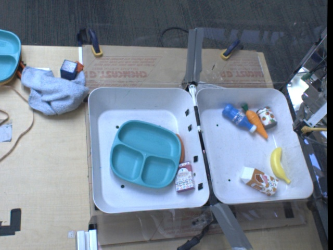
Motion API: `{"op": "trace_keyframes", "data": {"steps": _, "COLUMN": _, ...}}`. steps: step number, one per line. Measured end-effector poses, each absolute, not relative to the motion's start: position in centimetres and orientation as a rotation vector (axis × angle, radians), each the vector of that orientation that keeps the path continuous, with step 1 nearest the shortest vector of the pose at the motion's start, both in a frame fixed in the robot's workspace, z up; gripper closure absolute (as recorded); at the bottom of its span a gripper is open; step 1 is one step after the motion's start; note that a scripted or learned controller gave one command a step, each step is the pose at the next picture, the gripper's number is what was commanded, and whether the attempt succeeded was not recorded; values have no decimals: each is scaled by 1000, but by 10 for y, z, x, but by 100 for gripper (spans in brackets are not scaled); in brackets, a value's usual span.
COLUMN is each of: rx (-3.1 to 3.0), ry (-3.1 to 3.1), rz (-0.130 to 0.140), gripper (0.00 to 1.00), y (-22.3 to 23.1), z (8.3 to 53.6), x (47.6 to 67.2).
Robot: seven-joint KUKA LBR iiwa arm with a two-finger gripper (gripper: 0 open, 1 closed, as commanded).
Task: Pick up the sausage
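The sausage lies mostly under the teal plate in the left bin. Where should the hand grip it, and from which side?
Grip the narrow brown strip of the sausage showing along the right rim of the teal plate, coming from above on the side away from the plate. The plate covers the rest, so a clean pinch seems doubtful.

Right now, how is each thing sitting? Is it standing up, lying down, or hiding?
sausage: mostly hidden under the plate's right edge
teal plate: right way up, lying over the sausage
pink carton: lying flat, beside the plate
blue bottle: lying on its side
carrot: lying flat, next to the bottle
banana: lying flat, touching nothing
brown carton: lying on its side
grey cloth: crumpled
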State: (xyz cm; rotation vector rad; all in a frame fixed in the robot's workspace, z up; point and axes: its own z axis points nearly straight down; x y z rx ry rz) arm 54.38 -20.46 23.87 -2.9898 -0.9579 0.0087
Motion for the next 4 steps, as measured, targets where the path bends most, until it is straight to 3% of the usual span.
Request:
{"op": "trace_keyframes", "data": {"steps": 1, "rx": -3019, "ry": -866, "rz": 8, "gripper": 100, "y": -162, "z": 209, "x": 590}}
{"op": "trace_keyframes", "data": {"steps": 2, "rx": -2978, "ry": -999, "rz": 6, "gripper": 100, "y": -202, "z": 319, "x": 567}}
{"op": "trace_keyframes", "data": {"steps": 3, "rx": -2983, "ry": -981, "rz": 8, "gripper": 100, "y": -186, "z": 237, "x": 645}}
{"op": "trace_keyframes", "data": {"steps": 4, "rx": -2993, "ry": -957, "rz": 4, "gripper": 100, "y": -223, "z": 327, "x": 609}}
